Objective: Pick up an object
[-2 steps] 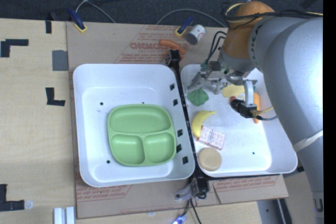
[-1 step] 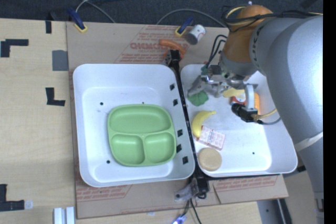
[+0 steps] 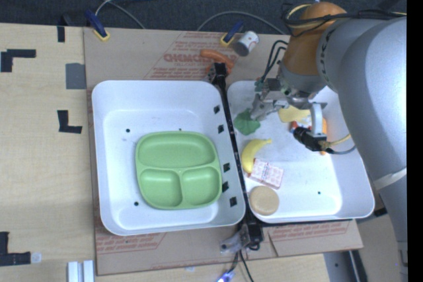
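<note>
Two white bins are seen side by side on the bench. The right bin (image 3: 344, 198) holds the small things. The left bin (image 3: 109, 142) holds a green tray (image 3: 178, 170) with three parts.

The gripper (image 3: 259, 109) is seen low in the right bin, near its top left corner. A small green thing (image 3: 246, 123) lies just under and beside the tips, close to the wall between the bins. It is judged to be the thing to be picked. It cannot be told if it is touched. How wide the jaws stand cannot be told, for they are dark and small and partly hidden by the wrist.

The green thing looks flat and thin, like a leaf or a bit of soft plastic. It is judged to be very light and maybe bendy. It could slip or fold if it is pinched. It would best be taken by its thicker middle, not by an edge.

A yellow banana (image 3: 254, 151) lies just below it. The banana looks like a toy, light and smooth, and could be taken across its middle. A pink and white packet (image 3: 267, 172) lies beside the banana. A round tan disc (image 3: 264, 201) lies below the packet.

Small red marks are seen on the packet, but no words can be read. Red writing is printed on the brown board (image 3: 172, 53) under the bins, upside down and too faint to be read.
</note>
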Controlling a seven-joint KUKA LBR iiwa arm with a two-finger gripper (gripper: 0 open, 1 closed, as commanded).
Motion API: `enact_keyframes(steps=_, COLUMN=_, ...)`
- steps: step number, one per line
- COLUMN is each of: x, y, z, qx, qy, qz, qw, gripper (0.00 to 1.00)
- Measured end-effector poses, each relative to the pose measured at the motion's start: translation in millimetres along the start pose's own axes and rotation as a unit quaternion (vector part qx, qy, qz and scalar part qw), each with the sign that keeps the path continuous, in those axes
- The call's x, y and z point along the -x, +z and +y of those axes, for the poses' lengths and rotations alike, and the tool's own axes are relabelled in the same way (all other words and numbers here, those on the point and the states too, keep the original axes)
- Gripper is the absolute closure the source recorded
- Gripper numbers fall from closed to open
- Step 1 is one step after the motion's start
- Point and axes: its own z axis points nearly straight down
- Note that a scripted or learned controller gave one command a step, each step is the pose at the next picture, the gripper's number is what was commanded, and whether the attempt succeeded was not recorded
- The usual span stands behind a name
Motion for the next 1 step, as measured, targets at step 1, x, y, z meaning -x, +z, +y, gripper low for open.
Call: enact_keyframes(steps=1, x=0.0, y=0.1, z=-0.1, qx=0.0, qy=0.0, qz=0.0, qw=1.0, gripper=0.0)
